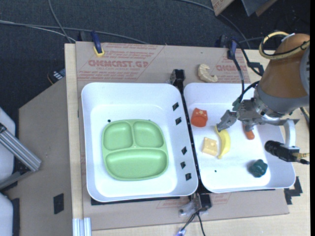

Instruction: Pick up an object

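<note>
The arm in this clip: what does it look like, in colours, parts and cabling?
The arm is grey with a broad orange band above the wrist, rounded and bulky. A yellow-and-black cable loops beside its top. The gripper is grey metal with two slim fingers. A black cylindrical part juts out beside a pale bracket below the wrist.

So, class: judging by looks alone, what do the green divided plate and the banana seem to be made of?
Green divided plate: probably moulded plastic, with a smooth, even pale green, soft sheen and rounded compartment ridges. Banana: likely a plastic toy, with flat uniform yellow and no spots or bruises, though the view is too small to be certain.
</note>
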You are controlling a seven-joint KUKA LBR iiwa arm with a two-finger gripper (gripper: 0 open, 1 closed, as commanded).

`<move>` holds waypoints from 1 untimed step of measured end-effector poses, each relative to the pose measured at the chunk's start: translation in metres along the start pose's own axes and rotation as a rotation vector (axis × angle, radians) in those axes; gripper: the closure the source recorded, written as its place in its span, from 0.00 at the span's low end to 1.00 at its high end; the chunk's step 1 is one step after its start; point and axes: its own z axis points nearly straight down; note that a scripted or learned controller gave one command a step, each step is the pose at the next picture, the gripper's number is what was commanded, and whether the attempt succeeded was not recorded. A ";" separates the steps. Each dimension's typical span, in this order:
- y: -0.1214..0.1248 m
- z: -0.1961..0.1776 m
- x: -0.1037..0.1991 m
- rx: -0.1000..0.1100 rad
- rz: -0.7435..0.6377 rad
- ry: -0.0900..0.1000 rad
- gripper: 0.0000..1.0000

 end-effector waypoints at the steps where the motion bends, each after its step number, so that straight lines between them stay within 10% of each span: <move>1: 0.002 0.043 0.003 0.000 0.000 0.000 0.00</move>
